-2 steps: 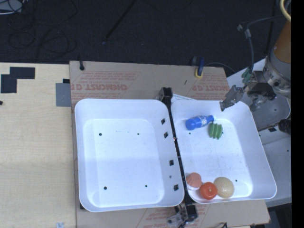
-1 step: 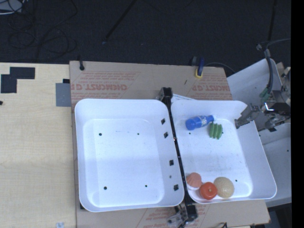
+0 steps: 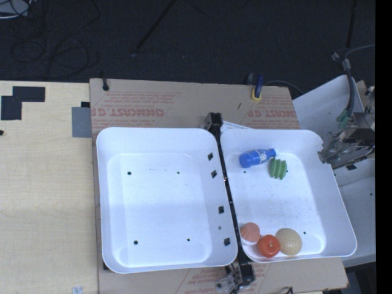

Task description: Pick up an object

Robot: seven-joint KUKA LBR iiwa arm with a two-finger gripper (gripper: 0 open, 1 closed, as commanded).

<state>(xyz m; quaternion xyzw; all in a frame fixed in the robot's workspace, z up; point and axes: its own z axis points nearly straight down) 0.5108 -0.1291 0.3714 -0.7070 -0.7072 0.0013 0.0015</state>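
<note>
Nothing lifted yet: blue bottle (image 3: 256, 157), green piece (image 3: 278, 168) and three round things (image 3: 269, 242) lying inside right bin (image 3: 338, 195); gripper (image 3: 343, 147) outside its right rim, grip state impossible to tell.

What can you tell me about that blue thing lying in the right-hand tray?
The blue bottle looks like smooth plastic, with a paler, whitish cap end pointing right. It lies on its side, slightly tilted, on the floor of the right bin near its far wall. A small green ridged object sits just beside its cap end; whether they touch is unclear.
</note>
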